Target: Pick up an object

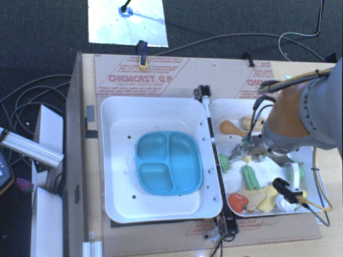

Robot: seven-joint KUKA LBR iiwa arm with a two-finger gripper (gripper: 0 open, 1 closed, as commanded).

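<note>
Hovering low in the right bin [316, 159], your claw [242, 150] has the green pod-shaped toy [250, 176] just below it, long axis running nearly up-down; grip state: cannot tell.

Right bin [321, 214] holds small toys: green pod-shaped piece [250, 176] lying flat mid-bin, red piece [238, 201] near-left corner, yellow piece [267, 198] beside it, tan spoon-like piece [231, 127] at far side.

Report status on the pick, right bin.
Gripper low over right bin, nothing seen held. Green toy just below it, orange piece above. Arm covers the bin's right half; blue tray sits in left bin.
</note>
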